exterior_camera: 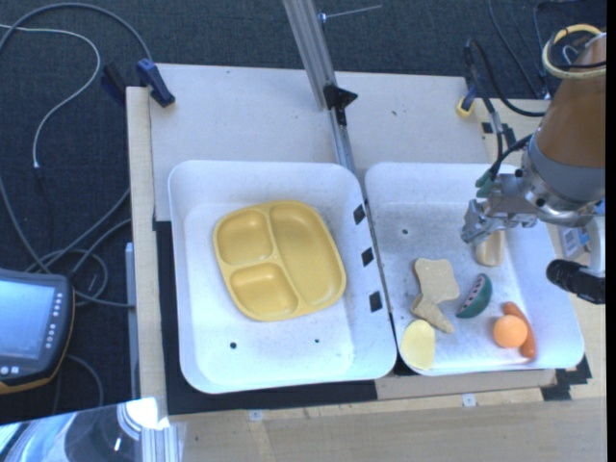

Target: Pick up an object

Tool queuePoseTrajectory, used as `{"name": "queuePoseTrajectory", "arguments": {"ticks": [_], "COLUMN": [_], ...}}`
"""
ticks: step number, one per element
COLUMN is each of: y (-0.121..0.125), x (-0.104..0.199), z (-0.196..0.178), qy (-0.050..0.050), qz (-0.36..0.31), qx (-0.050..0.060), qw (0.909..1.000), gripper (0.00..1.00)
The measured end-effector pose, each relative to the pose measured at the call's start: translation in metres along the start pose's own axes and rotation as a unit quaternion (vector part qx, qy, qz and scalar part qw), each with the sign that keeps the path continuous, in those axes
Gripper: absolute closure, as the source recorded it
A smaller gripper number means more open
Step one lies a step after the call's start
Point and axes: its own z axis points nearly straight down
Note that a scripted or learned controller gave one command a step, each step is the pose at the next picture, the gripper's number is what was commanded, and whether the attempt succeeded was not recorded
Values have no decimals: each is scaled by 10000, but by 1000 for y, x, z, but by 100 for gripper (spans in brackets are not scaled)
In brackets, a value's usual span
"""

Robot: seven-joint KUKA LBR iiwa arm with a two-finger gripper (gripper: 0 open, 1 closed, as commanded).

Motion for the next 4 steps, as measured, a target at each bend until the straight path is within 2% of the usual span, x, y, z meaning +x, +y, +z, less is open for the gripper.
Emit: {"name": "queuePoseTrajectory", "arguments": {"ticks": [1, 2, 3, 4], "y": [10, 27, 42, 61], "x": [46, 96, 147, 190], "z": [11, 3, 20, 14], "qy": [17, 16, 13, 18], "qz": [-19, -25, -22, -22], "qx": [43, 21, 29, 22], "qw": [10000, 10000, 10000, 10000], "gripper": [100, 100, 100, 100]}}
